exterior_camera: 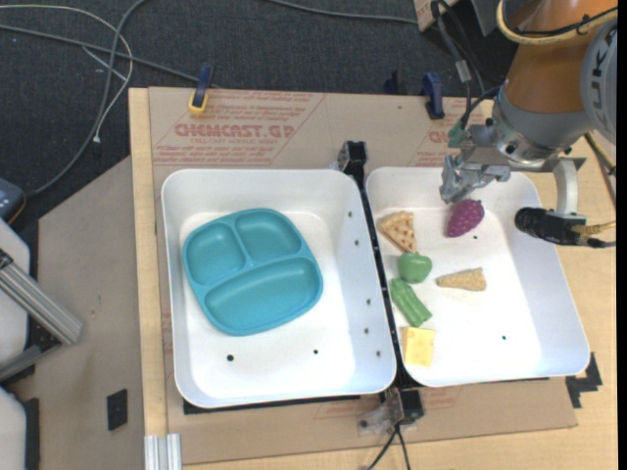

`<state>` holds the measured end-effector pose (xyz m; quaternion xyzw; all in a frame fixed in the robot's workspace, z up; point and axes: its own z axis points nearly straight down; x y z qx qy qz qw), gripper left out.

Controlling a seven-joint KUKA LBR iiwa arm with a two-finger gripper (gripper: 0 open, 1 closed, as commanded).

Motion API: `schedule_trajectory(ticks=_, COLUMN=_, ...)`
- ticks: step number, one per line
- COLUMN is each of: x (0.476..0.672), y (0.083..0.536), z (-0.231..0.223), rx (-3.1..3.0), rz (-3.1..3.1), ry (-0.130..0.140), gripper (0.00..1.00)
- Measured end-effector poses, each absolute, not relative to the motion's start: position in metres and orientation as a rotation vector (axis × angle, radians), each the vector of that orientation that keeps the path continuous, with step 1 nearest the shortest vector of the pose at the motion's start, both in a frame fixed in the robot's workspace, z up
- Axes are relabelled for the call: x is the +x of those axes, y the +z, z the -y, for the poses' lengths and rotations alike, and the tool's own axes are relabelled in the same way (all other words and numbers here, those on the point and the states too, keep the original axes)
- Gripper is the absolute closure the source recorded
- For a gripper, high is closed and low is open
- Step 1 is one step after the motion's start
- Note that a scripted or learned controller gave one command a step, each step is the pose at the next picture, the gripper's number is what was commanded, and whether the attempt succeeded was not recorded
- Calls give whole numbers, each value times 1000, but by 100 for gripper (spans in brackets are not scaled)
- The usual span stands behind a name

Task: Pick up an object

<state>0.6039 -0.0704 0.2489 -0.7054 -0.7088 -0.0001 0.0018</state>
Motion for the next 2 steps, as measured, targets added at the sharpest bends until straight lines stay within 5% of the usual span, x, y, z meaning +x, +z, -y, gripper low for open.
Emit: schedule_trajectory(ticks=2, x=589, y=258, z=-47, rx=-2211, rz=2227, ry=-2, gripper=100)
